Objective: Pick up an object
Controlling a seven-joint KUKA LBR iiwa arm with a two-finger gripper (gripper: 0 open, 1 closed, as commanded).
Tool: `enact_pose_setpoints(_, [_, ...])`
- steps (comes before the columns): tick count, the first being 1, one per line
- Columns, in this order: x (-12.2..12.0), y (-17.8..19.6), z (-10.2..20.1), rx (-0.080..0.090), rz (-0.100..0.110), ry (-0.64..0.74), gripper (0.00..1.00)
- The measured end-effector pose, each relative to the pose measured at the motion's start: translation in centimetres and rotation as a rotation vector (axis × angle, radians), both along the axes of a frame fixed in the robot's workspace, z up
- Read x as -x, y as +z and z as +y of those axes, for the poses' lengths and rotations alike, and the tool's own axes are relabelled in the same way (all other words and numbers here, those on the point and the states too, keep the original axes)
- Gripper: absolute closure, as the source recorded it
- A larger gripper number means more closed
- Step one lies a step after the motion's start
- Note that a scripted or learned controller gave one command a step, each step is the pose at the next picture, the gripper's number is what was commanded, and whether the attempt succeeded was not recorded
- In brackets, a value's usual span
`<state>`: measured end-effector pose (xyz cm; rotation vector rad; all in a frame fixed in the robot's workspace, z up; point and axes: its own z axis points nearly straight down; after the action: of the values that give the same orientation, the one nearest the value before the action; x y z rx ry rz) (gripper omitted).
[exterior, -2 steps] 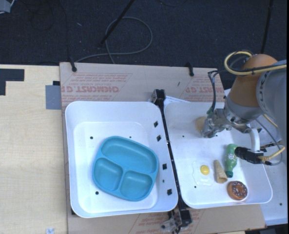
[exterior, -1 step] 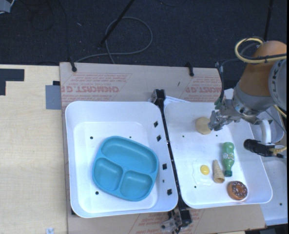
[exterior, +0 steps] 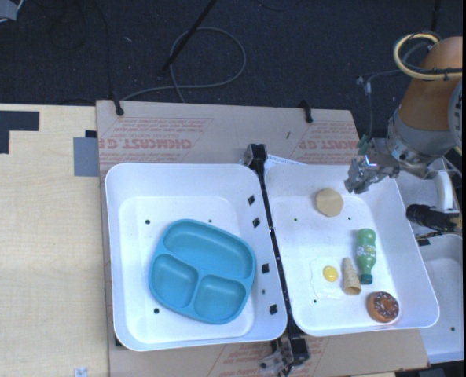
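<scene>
In the right bin (exterior: 421, 277) lie a tan round bun (exterior: 329, 203), a green bottle (exterior: 365, 254), a fried egg (exterior: 325, 276), a beige cone (exterior: 350, 276) and a sprinkled donut (exterior: 383, 307). My gripper (exterior: 360, 176) hangs over the bin's far right corner, just right of and above the bun. Nothing shows between its fingers. The orange band of the arm (exterior: 433, 85) rises behind it.
The left bin (exterior: 130, 195) holds a blue divided plate (exterior: 202, 271). A black divider (exterior: 266, 234) runs between the bins. Cardboard (exterior: 217, 136) lies under both bins, with cables on the dark floor behind.
</scene>
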<state>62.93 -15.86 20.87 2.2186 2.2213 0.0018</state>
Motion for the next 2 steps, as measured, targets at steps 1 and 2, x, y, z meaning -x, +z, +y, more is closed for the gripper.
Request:
enact_pose_setpoints(1, [0.0,4.7,-0.1,0.000,0.001,0.000,1.00])
enact_pose_setpoints(2, [0.1,3.6,4.3,-0.002,0.006,0.001,1.00])
